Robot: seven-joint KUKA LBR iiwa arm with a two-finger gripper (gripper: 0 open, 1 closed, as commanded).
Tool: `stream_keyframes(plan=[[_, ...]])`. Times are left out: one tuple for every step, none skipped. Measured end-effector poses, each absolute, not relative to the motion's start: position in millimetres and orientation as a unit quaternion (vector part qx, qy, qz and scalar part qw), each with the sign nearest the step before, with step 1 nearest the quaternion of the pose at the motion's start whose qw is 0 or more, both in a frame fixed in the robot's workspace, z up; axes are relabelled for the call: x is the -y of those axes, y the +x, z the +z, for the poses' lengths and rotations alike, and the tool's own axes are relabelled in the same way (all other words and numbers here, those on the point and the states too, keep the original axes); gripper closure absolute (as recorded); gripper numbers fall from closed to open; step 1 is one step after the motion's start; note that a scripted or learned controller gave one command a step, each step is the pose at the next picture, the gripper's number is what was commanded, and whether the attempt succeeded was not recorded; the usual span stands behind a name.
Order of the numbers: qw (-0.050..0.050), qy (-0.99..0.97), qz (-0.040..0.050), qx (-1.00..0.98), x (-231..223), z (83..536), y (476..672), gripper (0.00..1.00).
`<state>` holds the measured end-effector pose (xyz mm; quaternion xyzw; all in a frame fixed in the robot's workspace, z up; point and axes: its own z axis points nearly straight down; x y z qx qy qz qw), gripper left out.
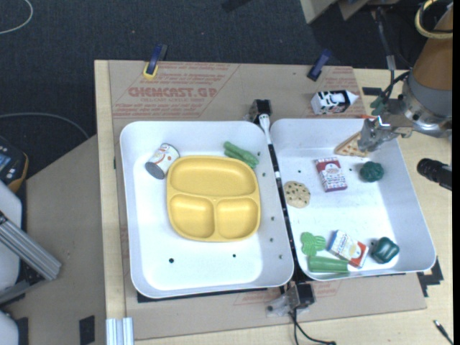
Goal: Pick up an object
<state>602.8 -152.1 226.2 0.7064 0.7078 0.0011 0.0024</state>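
My gripper (pixel 369 136) hangs over the far right corner of the right bin (pixel 402 214), right beside a tan pizza-slice toy (pixel 349 148) and touching or nearly touching its right end. Whether it holds anything cannot be made out. Just below it lie a dark green round toy (pixel 371 171) and a red box (pixel 330 175). A cookie (pixel 296 193) rests at the bin's left side. Along the near edge sit a light green toy (pixel 312 244), a green cucumber (pixel 327 264), a small carton (pixel 346 247) and a dark green piece (pixel 386 250).
The left bin (pixel 144 250) holds a yellow divided plate (pixel 213 196), a green pod (pixel 241 153) and a small can (pixel 162 160). A black-and-white toy (pixel 334 101) lies on the board behind the right bin. Clamps (pixel 152 62) grip the board's far edge.
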Motion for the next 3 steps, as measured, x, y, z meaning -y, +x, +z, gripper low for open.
stream_keyframes(plan=[[-0.002, 0.706, -0.0007, -0.708, 108.5, 225.8, 557.5, 1.0], [-0.002, 0.706, -0.0006, -0.708, 76.5, 233.1, 524.8, 1.0], [-0.002, 0.707, -0.0011, -0.707, 65.4, 216.3, 509.0, 1.0]])
